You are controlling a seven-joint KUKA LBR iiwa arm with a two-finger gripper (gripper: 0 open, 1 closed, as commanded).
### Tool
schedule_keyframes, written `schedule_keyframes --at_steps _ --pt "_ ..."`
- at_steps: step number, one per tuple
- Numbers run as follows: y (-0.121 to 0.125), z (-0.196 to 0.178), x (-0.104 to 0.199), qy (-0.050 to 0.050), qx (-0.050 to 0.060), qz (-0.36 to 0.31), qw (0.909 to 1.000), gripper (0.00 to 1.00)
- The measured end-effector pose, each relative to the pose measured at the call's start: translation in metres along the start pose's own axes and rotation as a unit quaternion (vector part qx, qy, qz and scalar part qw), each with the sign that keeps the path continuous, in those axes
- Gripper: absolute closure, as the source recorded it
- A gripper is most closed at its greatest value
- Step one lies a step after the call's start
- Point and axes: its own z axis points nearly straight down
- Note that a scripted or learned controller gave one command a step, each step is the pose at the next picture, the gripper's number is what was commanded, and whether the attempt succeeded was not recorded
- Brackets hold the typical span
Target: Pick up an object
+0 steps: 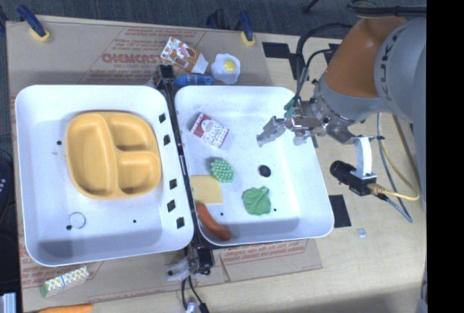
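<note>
**White bins, my fingers over the right one**

White plastic makes up both bins: the left bin (29, 181) carries a yellow divided tray (112, 153), tilted a little, with a small clear ring (76, 220) near its front corner. The right bin (312, 192) is where I hang, my arm (377, 65) reaching in from the right. My gripper (272, 130) sits above the bin's far right part, over bare floor; my fingers look spread and nothing lies between them, though they are small and a bit blurred here.

On the right bin's floor, going down in size: a red-and-white carton (209, 130) near the divider, a yellow cheese wedge (206, 190), an orange sausage (213, 223) at the front wall, a green leaf (256, 201), a green knobbly ball (222, 170), and a small dark disc (264, 172) nearest my fingers, yet apart from them.
</note>
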Motion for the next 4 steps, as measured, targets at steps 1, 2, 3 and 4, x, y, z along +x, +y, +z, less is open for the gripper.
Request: schedule_keyframes --at_steps 1,2,3,4 --pt "0.041 0.122 0.052 0.0 0.0 0.081 0.9968 0.0" --pt "0.067 0.122 0.082 0.001 0.001 0.193 0.9812 0.0" --pt "0.097 0.021 0.136 0.0 -0.001 -0.054 0.9985 0.0" --pt "0.062 0.022 0.121 0.0 0.0 -0.113 0.9935 0.0"
